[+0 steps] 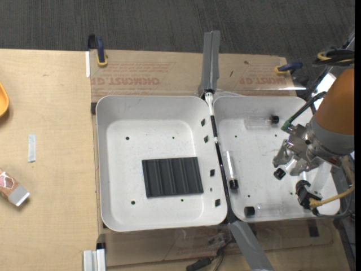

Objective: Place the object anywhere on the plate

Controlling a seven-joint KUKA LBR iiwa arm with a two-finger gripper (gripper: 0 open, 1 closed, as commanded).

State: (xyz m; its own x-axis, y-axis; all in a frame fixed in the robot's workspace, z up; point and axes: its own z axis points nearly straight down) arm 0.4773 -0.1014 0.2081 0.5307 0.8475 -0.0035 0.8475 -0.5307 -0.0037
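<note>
Two shallow white plastic bins sit side by side on the tan bench; the dark ribbed rectangular plate lies flat in the far bin, well off to my left. My gripper hovers low over the right bin, wrist tilted, grip state impossible to tell. Clear marker-like tubes with black caps lie just beside me.

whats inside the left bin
A dark ribbed rectangular plate lies flat on the floor of the left bin, a bit below the middle. Small dark dots mark the white floor around it. Whatever sits under the plate is covered.
</note>
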